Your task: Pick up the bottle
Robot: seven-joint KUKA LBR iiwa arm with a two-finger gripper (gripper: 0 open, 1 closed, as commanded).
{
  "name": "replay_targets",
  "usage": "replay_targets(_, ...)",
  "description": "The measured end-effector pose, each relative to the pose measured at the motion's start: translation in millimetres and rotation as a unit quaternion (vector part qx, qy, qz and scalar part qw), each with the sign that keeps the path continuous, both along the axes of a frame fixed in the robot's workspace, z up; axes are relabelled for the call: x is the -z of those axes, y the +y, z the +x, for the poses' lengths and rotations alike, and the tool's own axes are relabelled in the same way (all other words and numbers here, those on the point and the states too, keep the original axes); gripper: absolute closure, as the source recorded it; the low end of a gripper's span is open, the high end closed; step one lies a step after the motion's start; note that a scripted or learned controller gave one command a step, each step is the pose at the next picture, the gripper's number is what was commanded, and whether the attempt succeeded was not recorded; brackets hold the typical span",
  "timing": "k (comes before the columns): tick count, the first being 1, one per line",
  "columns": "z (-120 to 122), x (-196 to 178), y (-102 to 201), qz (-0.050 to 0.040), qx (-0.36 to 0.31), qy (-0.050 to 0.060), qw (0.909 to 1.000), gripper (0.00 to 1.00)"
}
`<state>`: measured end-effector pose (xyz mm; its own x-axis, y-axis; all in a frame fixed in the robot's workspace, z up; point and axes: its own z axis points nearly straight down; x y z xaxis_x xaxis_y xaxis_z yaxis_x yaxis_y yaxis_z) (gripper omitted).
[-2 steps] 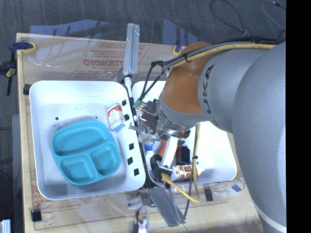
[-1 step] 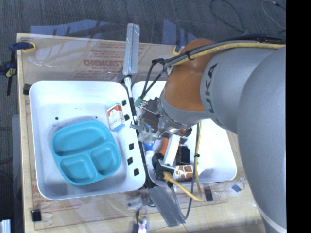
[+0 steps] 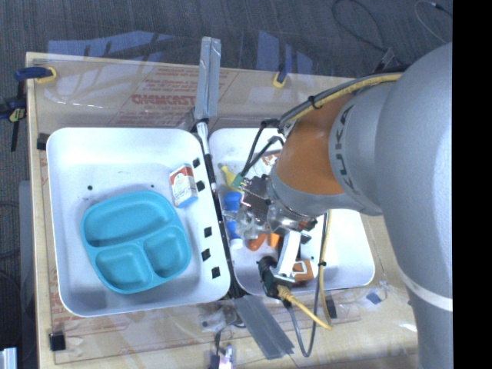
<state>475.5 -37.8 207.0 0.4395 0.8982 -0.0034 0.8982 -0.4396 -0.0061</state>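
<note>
Arm is down in right bin, reaching for bottle; can't tell pincer state; next: grab & lift

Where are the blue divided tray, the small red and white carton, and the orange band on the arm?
blue divided tray (image 3: 137,241), camera view, its middle ridge.
small red and white carton (image 3: 181,184), camera view, its face.
orange band (image 3: 311,156), camera view, its curved side.

Two white bins, one blue tray, one small carton.
</note>
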Motion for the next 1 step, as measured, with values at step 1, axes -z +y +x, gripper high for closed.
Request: replay_targets(1, 0.0, 16.6, -49.2, 0.0009, 0.05, 0.0, 0.9987, 1.0)
